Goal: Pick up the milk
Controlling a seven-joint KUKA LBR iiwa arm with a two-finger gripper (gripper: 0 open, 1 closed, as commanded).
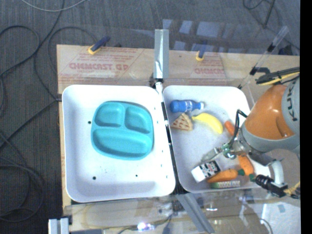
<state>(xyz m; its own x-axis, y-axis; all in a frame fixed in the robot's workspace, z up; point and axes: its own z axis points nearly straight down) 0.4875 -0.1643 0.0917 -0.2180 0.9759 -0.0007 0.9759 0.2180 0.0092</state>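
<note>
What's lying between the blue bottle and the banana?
Nothing: in the camera view the bottle and banana are separated by bare bin floor; the waffle slice sits just below.

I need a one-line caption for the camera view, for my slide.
KUKA arm's gripper above the milk carton in the right bin; blue tray in the left bin.

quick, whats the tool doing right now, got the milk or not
tool: hangs just above the milk carton in the right bin; open or shut cannot be told, and no milk is seen in its grip.
</note>
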